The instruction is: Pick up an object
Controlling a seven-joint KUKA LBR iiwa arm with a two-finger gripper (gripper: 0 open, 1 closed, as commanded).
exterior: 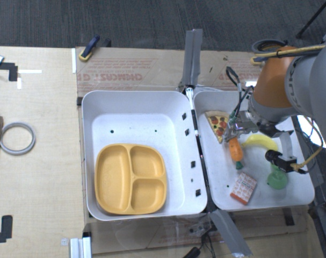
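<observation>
Robot lab test bench.
Cardboard-covered bench (39,187), two white bins (136,109) clamped side by side, tape roll (16,138), loose cables, dark carpet floor (125,9), toy food as props.

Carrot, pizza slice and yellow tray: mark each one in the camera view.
carrot (236,150), camera view, middle of its orange body
pizza slice (218,124), camera view, its topped face
yellow tray (131,178), camera view, the ridge between its compartments

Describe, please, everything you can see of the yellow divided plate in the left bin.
The yellow divided plate looks like matte plastic, a rounded square with three compartments: one long section along its left, two smaller ones on its right. It lies flat, right side up, on the floor of the left bin, near the front wall. Nothing rests in it.
</observation>
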